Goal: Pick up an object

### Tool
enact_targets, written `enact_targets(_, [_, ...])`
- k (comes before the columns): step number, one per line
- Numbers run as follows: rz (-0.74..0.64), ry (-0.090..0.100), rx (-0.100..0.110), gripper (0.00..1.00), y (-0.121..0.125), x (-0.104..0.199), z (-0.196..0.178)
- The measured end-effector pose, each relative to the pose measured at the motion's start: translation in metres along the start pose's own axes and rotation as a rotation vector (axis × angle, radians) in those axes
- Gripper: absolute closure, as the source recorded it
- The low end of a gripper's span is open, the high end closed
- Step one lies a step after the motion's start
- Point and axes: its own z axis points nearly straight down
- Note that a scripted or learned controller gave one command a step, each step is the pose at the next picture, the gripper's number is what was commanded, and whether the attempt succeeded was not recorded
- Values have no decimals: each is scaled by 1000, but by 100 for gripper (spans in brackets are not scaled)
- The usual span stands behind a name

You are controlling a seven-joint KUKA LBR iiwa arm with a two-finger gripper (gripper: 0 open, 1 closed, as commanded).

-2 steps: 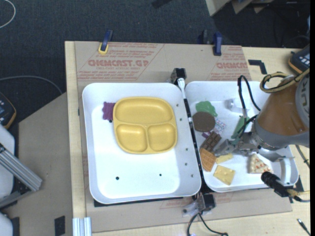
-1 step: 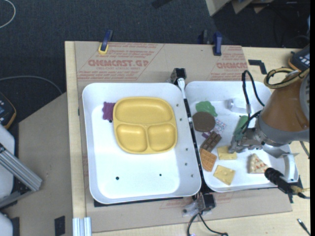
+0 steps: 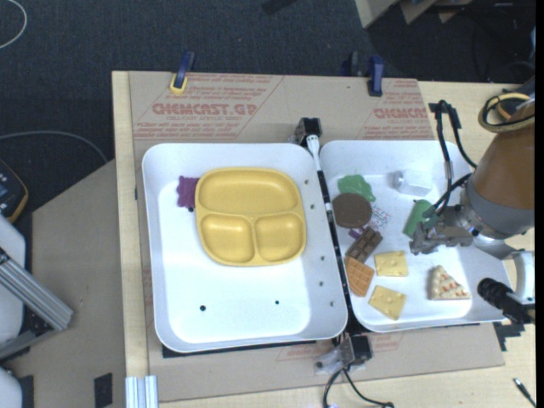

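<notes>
The right bin [image 3: 425, 317] holds several toy foods: a green leafy piece [image 3: 355, 185], a brown round cookie [image 3: 351, 210], a chocolate bar [image 3: 364, 245], a waffle [image 3: 359, 275], two cheese squares [image 3: 391, 264] [image 3: 387, 301], a pizza slice [image 3: 446, 285] and a clear plastic piece [image 3: 410, 181]. My gripper [image 3: 432, 240] is low over this bin's right middle. A small green object [image 3: 416, 218] sits right against its upper left side. The gripper's tip is dark and partly hidden by the wrist.
The left bin [image 3: 170, 296] carries a yellow divided plate [image 3: 251, 215] with a purple toy [image 3: 187, 191] at its left edge. The bins' shared rim [image 3: 327, 228] runs between them. Cables [image 3: 446, 134] hang over the right bin's far corner.
</notes>
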Motion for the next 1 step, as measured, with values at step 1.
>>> enact_targets(1, [-1,1,0,100,3,7,-46])
